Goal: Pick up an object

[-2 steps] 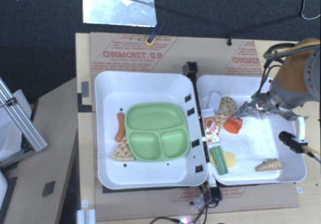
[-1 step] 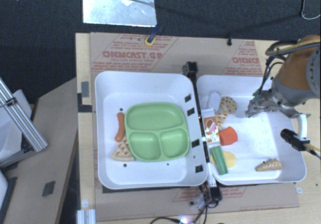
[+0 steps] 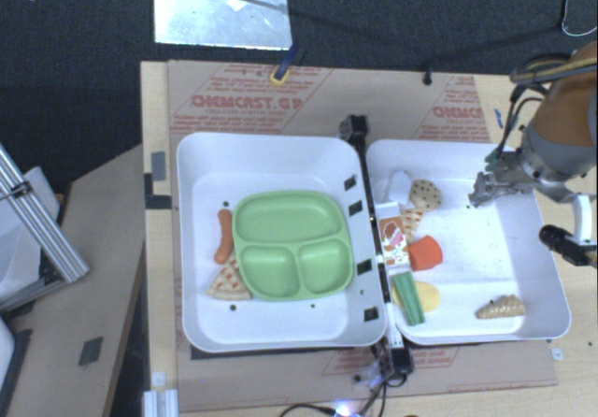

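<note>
Grey hand, apparently holding nothing

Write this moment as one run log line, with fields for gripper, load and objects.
gripper: above right bin, upper right | load: nothing seen | objects: toy food along right bin's left side; green tray in left bin

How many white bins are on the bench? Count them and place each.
2. The left bin holds the green divided tray; the right bin sits beside it, under the gripper.
</note>
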Controlling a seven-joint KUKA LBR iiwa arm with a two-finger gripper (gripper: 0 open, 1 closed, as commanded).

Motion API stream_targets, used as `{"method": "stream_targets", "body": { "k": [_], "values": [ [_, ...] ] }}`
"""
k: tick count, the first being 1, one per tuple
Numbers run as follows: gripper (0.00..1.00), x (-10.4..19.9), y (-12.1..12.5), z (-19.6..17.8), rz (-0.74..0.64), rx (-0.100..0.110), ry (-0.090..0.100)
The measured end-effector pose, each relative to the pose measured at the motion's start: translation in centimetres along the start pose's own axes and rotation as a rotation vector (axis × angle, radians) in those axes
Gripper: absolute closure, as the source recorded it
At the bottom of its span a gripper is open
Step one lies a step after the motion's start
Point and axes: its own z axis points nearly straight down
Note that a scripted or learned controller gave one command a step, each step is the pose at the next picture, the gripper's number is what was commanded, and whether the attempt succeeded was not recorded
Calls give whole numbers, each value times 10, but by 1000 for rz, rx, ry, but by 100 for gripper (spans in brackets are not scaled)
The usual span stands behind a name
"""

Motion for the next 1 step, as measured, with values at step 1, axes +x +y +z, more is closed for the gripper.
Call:
{"method": "stream_targets", "body": {
  "k": [1],
  "values": [
    [100,4,10,-49,-2,-1,0]
  ]
}}
